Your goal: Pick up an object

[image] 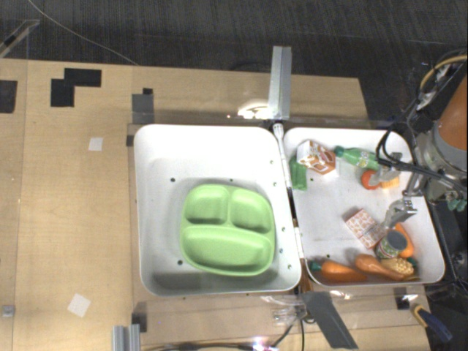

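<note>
Hovering tool near right bin's right edge | finger state unclear | bare floor mid-bin | can below

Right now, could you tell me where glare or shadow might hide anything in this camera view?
In the camera view, glare marks the bench just behind the bins; the green tray throws a soft shadow onto the left bin on its near side; the gripper and the items under it in the right bin look slightly blurred, so small details there are hard to read.
</note>
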Controlling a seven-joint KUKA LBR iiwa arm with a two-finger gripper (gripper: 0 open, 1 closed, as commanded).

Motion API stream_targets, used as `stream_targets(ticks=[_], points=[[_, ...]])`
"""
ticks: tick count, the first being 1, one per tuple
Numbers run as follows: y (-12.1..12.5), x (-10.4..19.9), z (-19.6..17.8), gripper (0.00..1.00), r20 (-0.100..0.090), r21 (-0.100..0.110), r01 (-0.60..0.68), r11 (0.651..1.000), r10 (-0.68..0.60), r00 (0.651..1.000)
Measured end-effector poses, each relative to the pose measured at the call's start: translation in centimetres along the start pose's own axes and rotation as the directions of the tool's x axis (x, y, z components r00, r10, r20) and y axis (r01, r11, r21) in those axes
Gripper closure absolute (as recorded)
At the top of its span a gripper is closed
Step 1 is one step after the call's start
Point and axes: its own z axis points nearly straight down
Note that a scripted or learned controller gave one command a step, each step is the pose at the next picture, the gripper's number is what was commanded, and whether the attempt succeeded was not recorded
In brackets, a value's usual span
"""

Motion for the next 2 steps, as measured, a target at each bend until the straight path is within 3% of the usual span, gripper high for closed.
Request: stream_targets(ticks=[1,2], points=[[-3.5,2.0,13.1,0.0,0.009,0.004,0.017,1.0,-0.018,1.0],[-1.2,2.4,13.6,0.0,0.038,0.022,0.133,0.991,-0.134,0.99]])
